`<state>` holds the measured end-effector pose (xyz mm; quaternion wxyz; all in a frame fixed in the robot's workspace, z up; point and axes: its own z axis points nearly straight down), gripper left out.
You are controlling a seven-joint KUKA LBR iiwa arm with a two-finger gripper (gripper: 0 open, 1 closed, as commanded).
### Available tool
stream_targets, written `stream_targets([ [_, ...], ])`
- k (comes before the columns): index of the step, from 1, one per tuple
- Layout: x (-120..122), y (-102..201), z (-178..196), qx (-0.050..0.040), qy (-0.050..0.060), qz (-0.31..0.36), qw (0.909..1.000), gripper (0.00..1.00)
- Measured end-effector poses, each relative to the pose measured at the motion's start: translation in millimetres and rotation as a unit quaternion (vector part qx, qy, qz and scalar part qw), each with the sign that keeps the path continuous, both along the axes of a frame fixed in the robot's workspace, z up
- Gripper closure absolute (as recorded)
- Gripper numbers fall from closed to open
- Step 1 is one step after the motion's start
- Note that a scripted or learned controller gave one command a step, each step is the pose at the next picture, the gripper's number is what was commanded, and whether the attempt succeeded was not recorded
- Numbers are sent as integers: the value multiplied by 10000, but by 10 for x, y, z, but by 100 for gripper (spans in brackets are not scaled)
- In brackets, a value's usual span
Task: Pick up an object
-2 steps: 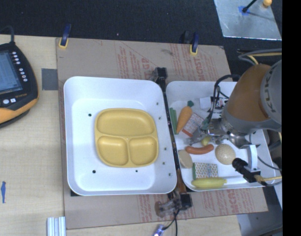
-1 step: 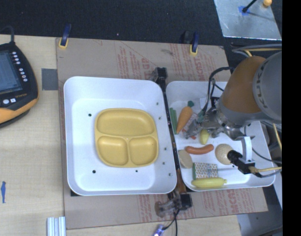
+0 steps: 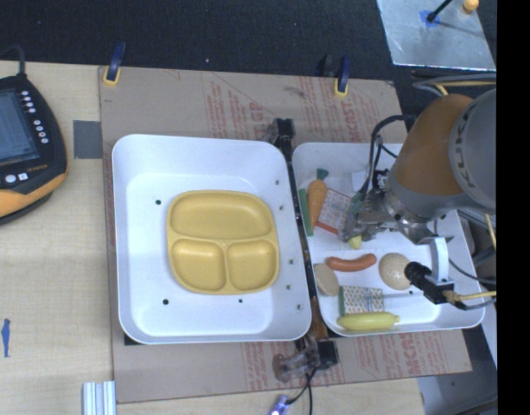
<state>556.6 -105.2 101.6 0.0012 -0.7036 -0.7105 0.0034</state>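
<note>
Camera view: end effector [image 3: 361, 223] low in right bin [image 3: 455, 320], above sausage [image 3: 351, 263], probably lining up a pick; finger state hidden, cannot tell.

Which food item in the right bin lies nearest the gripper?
The red sausage, just below the gripper; the carrot, round bun and banana lie farther off.

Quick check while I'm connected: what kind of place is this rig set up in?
Most likely a robotics lab bench, not a kitchen: a teach pendant lies on the bench, cardboard sheeting is clamped under two white bins, and the right one holds toy food such as a carrot.
</note>
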Motion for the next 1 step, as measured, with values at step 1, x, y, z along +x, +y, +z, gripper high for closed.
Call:
stream_targets([
  [1,544,788,938,21,-19,-27,10000,100],
])
